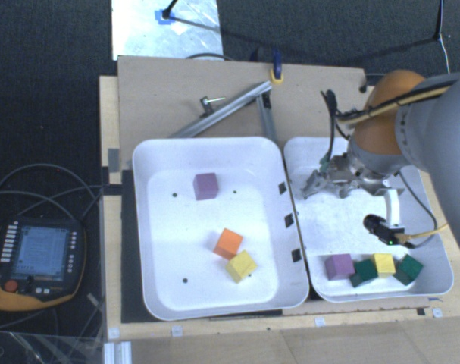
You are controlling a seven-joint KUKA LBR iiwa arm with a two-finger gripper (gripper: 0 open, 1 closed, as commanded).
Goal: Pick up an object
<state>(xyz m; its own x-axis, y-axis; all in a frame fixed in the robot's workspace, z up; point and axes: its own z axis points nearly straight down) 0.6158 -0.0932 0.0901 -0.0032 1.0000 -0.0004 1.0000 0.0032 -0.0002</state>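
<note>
The left white plastic bin (150, 226) holds a purple cube (206, 186), an orange cube (228, 243) and a touching yellow cube (242, 266), with open floor around. In the right white bin (305, 226), the gripper (332, 184) hovers released, grasping nothing; four blocks line the near rim.

Both white bins (150, 158) look like smooth, semi-gloss plastic. Blocks e.g. the orange block (228, 243) are matt, w/ flat painted faces. Bench top (176, 89) is matt brown board. Metal rod (222, 108) near bench's far edge is shiny. Arm (434, 120) casing smooth grey.
</note>
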